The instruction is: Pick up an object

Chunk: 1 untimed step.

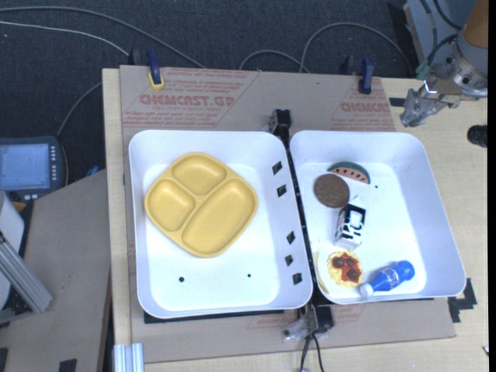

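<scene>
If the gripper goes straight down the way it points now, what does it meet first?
Probably the bare bench beside the right bin's far corner: the gripper hangs outside that bin. Depth is unclear from this slanted view.

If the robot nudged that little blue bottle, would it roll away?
Probably: the blue bottle lies on its side and looks round, so a sideways push could roll it. It seems small and likely light. The pizza toy beside its cap might stop it.

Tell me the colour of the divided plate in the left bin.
The divided plate is yellow, seen in the camera view.
</scene>
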Each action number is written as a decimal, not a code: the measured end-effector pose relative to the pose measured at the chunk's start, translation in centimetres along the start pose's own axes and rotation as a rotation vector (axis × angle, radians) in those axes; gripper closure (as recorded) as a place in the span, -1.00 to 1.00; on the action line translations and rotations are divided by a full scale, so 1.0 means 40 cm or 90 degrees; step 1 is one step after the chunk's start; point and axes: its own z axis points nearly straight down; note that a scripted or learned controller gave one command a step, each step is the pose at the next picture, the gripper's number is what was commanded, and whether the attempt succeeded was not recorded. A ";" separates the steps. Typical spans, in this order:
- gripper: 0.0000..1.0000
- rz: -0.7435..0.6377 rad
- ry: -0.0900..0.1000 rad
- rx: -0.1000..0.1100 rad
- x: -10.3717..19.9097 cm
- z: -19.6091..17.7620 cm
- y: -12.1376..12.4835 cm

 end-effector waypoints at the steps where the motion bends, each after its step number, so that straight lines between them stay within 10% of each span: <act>1: 1.00 0.000 0.001 0.003 0.000 -0.039 0.003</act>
